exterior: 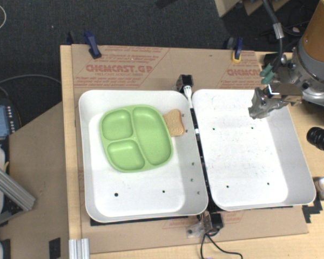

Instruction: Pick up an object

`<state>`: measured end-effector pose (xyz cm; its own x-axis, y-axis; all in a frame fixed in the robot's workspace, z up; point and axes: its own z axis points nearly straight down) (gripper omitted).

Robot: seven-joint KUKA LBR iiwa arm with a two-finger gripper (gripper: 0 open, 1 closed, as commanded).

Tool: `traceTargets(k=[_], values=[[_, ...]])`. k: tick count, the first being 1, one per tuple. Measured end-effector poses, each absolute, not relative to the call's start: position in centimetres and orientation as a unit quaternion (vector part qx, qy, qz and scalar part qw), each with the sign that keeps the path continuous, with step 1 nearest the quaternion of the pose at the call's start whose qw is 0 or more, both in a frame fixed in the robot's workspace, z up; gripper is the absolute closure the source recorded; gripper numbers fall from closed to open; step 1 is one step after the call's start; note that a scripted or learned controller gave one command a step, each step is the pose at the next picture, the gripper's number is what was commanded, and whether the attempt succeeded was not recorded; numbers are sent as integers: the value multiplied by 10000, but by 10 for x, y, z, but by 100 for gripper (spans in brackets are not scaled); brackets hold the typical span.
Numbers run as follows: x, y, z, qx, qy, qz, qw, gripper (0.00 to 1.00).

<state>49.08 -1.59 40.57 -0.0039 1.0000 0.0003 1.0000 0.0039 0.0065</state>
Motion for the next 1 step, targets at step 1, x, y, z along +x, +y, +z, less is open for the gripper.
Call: traceTargets(k=[1], values=[[478, 98, 399, 7022, 7119, 1, -19, 100]])
